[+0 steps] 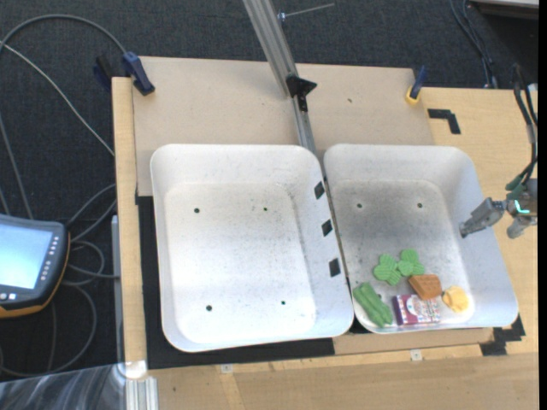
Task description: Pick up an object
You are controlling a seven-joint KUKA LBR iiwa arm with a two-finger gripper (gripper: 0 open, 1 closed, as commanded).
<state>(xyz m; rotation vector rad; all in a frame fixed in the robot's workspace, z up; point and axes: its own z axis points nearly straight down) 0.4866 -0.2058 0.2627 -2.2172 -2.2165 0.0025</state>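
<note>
Left bin (pixel 171 178): nothing in it to pick. Right bin (pixel 376 165): all the candidates are bunched in the near corner, about 5 o'clock from bin centre. Going across the pile: green pod-shaped piece (pixel 373 304) at the left end, lying against the bin's curved wall; green leafy piece (pixel 398 266) just above, at its 1 o'clock; purple-and-white packet (pixel 415 310) flat by the near rim; brown block (pixel 425 284) touching the leafy piece; small yellow item (pixel 456 299) at the right end.

Gripper (pixel 489 214) sits at the right rim, roughly 1 o'clock from the pile, well apart from it. Holds nothing. Can't tell if the fingers are apart or together, too small.

Risks, my read: items touch, so a descent could pinch two or shove the neighbours. Pod and packet hug the sloped wall, so a finger may strike the wall or slide off. The flat packet gives little to clamp.
</note>
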